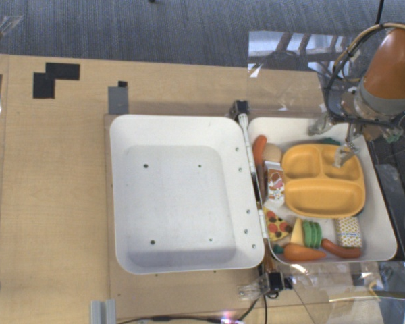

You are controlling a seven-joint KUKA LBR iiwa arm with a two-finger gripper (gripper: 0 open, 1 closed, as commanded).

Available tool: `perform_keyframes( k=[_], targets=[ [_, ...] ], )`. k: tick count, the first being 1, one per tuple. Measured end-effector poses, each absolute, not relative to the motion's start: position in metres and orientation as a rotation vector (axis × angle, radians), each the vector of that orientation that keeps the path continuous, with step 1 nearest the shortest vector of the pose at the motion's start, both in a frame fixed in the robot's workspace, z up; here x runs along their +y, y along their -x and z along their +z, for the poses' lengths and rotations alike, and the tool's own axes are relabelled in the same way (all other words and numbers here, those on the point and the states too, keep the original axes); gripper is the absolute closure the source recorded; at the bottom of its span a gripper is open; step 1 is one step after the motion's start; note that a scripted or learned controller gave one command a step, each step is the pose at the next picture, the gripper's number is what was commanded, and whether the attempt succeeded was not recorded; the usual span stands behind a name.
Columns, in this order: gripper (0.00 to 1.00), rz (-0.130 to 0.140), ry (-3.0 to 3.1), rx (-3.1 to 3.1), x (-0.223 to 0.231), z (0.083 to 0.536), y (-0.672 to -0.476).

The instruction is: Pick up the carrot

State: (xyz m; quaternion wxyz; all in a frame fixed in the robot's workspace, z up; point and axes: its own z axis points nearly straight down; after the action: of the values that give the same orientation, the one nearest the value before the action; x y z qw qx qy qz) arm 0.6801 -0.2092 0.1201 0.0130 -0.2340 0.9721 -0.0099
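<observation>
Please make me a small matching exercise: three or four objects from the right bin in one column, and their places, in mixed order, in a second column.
Things:
1. carrot
2. yellow tray
3. hot dog
4. gripper

Places:
A. middle of the right bin
B. over the tray's upper right compartment
C. near edge of the bin
D. along the bin's left wall

Pairs: 1-C, 2-A, 3-D, 4-B

A yellow divided tray [322, 196] lies directly under the pincer [344, 155], inside the right white bin [386, 229]. Left of the pincer are a small carton [275, 184] and a red sausage [259, 150]. Further left is the other white bin [179, 194]. Below the pincer, past the tray, lie a green vegetable [312, 233], a pizza slice [277, 227] and a patterned block [349, 231].
</observation>
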Motion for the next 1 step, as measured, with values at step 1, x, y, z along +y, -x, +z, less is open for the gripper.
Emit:
perform_keyframes(
  k=[1],
  targets=[
    [0.0, -0.026, 0.917, 2.97, -0.2059, 0.1119, -0.6803]
  ],
)
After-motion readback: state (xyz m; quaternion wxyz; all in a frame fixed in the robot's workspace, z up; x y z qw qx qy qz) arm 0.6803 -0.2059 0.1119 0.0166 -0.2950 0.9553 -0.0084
